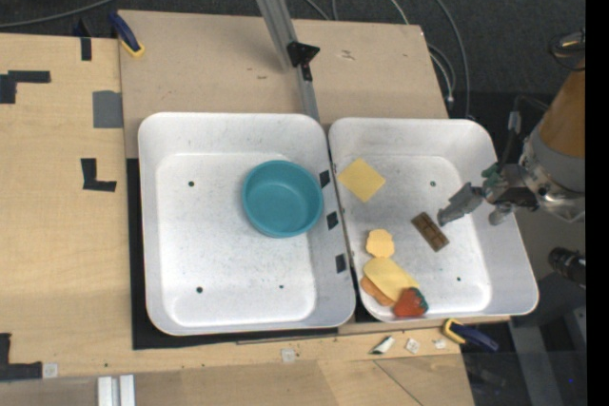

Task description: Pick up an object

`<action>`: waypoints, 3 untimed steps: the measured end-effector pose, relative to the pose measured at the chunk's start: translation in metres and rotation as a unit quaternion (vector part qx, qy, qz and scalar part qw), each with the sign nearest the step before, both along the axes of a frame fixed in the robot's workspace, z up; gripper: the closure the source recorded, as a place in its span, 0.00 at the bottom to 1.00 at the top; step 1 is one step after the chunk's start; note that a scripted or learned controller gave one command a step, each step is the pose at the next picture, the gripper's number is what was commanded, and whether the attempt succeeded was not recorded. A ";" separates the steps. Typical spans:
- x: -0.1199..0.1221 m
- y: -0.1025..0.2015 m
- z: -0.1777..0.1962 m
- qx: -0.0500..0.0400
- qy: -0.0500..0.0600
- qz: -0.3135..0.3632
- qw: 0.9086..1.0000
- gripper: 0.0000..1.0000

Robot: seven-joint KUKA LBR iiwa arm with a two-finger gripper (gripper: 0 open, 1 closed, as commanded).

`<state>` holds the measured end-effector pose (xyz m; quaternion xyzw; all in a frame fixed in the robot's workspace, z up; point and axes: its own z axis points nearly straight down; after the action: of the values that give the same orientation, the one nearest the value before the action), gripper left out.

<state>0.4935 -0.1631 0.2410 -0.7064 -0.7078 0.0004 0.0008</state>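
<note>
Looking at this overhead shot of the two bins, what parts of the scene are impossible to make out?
- Hand, camera view: small and blurred, so its grip state is unclear.
- Arm: cut off by the right edge.
- Orange piece: mostly covered by the yellow piece.
- Small white bits on the bench below the right bin: too small to identify.

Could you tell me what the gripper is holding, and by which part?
Nothing: the two-finger gripper hovers over the right white bin, apart from the small brown bar.
</note>
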 end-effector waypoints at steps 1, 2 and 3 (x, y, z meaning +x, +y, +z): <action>0.000 0.000 0.000 0.000 0.000 0.000 1.000 0.00; -0.008 -0.006 -0.059 0.001 0.003 -0.001 1.000 0.00; -0.006 -0.008 -0.104 0.000 0.003 -0.001 1.000 0.00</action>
<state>0.4873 -0.1709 0.1375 -0.7069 -0.7073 0.0019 0.0029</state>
